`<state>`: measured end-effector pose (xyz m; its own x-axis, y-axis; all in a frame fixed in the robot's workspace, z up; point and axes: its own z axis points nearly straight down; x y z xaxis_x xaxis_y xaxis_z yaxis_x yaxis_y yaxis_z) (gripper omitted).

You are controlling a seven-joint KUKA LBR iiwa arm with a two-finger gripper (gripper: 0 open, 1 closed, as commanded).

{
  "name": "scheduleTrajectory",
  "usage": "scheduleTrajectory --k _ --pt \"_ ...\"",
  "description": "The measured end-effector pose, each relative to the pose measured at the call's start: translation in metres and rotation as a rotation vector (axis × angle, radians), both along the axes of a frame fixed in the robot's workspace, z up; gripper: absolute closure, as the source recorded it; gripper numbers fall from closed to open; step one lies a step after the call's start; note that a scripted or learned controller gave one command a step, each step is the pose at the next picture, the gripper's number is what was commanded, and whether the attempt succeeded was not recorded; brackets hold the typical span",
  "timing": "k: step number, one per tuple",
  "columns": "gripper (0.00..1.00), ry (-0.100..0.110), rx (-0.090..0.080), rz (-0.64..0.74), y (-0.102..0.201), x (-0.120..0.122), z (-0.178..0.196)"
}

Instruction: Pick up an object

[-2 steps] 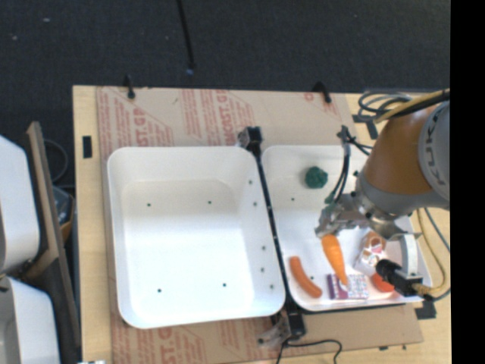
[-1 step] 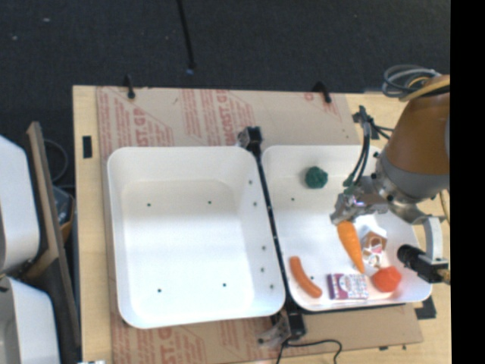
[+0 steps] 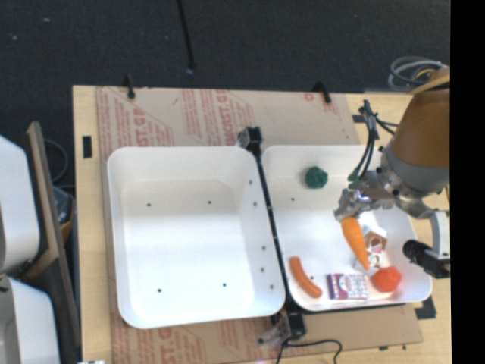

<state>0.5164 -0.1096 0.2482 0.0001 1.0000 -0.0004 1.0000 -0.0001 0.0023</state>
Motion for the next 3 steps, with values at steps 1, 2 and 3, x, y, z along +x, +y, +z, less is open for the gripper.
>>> scheduleTrajectory --k 1,2,3 --pt "1.0 0.002 0.001 0.002 0.046 0.003 -0.009" --pt "1.0 0.003 0.001 0.004 0.096 0.008 -0.019" --pt "1.0 0.002 0.001 0.003 0.144 0.008 -0.015"
